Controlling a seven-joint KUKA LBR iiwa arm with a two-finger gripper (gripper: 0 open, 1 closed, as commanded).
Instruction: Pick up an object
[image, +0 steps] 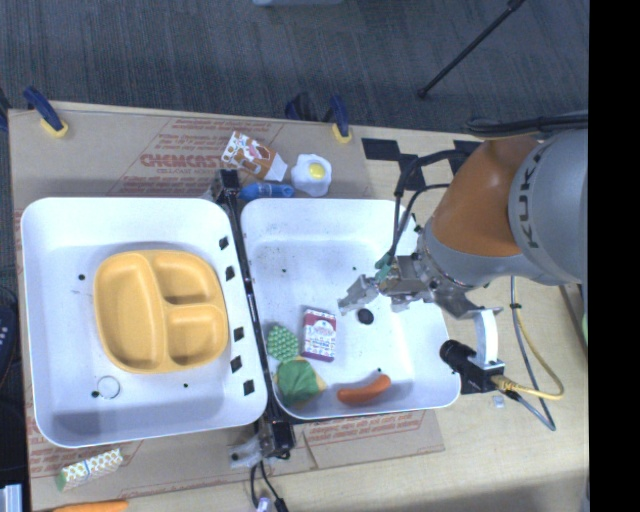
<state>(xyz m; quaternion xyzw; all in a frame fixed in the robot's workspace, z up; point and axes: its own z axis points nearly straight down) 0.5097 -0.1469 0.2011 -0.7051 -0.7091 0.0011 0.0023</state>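
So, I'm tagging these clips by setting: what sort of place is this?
Probably a robotics lab bench set up for grasping trials. Two white bins sit side by side on cardboard held by blue clamps, the grey-and-orange arm reaches in, and toy food like a carrot lies in the right bin.

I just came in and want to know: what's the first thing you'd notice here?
The big grey and orange robot arm reaching in from the right stands out, its gripper over the right bin. Next, the yellow tray in the left bin. Below the gripper lie a small red box and a carrot.
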